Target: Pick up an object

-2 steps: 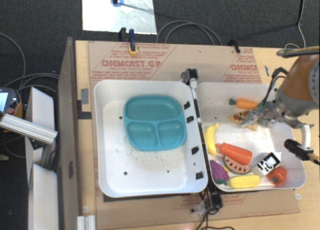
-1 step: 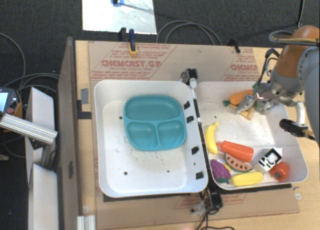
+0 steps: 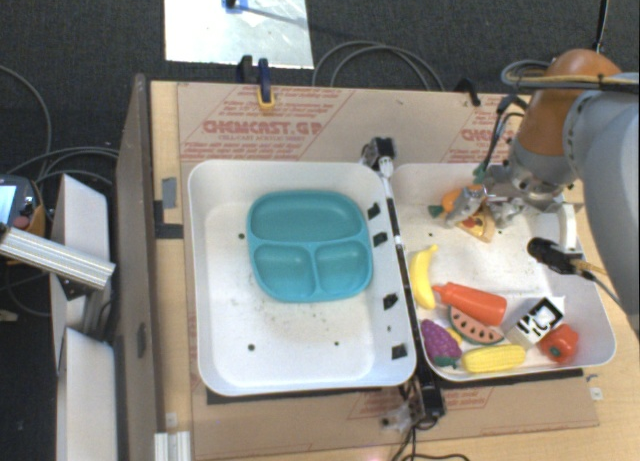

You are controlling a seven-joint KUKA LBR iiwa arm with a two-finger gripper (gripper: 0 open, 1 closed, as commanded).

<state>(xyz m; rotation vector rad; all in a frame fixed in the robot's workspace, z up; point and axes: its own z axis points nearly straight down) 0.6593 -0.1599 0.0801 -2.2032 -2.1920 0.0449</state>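
Note:
My gripper point(image 3: 487, 207) hangs low over the back part of the right bin point(image 3: 600, 294). Directly around it lie a small orange piece with a green end point(image 3: 450, 200) on its left and a yellowish piece point(image 3: 481, 228) just below it. Whether either one touches the gripper is hidden by the gripper body. Toward the bin's front lie a yellow banana point(image 3: 424, 276), an orange carrot point(image 3: 474, 301), a watermelon slice point(image 3: 476, 328), purple grapes point(image 3: 439, 340), a yellow corn cob point(image 3: 492, 357), a red pepper point(image 3: 558, 343) and a black-and-white cube point(image 3: 540, 318).
The left bin point(image 3: 225, 349) holds a teal divided plate point(image 3: 308, 246). A divider with black clips point(image 3: 391, 249) runs between the bins. The grey arm with its orange band point(image 3: 570, 109) comes in from the right above the right bin's back corner.

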